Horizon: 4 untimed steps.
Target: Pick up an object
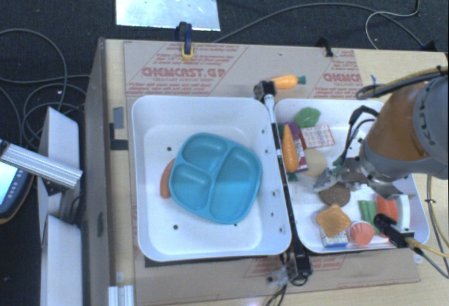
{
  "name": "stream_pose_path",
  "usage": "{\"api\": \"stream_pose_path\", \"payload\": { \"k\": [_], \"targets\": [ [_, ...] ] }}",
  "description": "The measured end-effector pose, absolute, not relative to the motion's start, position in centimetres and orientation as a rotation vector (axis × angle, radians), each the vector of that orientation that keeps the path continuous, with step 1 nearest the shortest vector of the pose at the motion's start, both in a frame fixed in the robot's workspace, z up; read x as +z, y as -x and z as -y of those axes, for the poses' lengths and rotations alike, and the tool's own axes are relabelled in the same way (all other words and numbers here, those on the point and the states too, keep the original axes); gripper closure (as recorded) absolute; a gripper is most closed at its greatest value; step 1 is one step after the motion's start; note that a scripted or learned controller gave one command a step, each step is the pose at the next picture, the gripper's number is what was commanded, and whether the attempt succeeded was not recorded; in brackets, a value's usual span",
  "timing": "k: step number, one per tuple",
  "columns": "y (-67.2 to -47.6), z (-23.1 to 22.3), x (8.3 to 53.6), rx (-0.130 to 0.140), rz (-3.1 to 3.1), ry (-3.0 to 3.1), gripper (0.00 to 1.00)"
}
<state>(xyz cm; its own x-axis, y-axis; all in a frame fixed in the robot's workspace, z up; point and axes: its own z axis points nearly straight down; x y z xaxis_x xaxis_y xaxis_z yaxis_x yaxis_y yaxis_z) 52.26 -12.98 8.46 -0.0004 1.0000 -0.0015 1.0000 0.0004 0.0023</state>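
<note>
**Reaching into the right bin for a toy food piece**

Hovering low over the right bin (421, 227), the gripper (335, 175) sits just above a brown round piece (335, 195), beside a pale round piece (316, 161); whether it is apart or together I cannot tell, since the metal parts blur into one another at this angle, and nothing can be seen clamped in it.

The brown round piece lies near the middle of the right bin, with a tan pastry-like piece (332, 219) just below it and a carrot (289, 149) against the dividing wall; it looks like hollow plastic play food, so likely light, stiff and rather slippery; being flat and disc-like, it would best be taken across its width at the rim, pressing down close to the bin floor; neighbours crowd it, so a slip or a nudge is a real risk.

The left bin (154, 157) holds a blue divided plate (214, 177).

Red lettering on the cardboard (210, 62) under the bins reads roughly "CHEMCAST GP"; a small card (319, 136) in the right bin carries red print too fine to read.
</note>
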Motion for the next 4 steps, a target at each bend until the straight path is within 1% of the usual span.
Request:
{"api": "stream_pose_path", "payload": {
  "k": [1,2,3,4],
  "targets": [
    [-48.7,12.5,8.4,0.001,-2.222,-2.220,0.00],
    [-48.8,12.5,9.5,0.004,-2.223,-2.218,1.00],
    [-48.8,12.5,9.5,0.004,-2.223,-2.218,0.00],
    [-51.7,10.0,8.4,0.002,-2.224,-2.217,0.00]
  ]
}}
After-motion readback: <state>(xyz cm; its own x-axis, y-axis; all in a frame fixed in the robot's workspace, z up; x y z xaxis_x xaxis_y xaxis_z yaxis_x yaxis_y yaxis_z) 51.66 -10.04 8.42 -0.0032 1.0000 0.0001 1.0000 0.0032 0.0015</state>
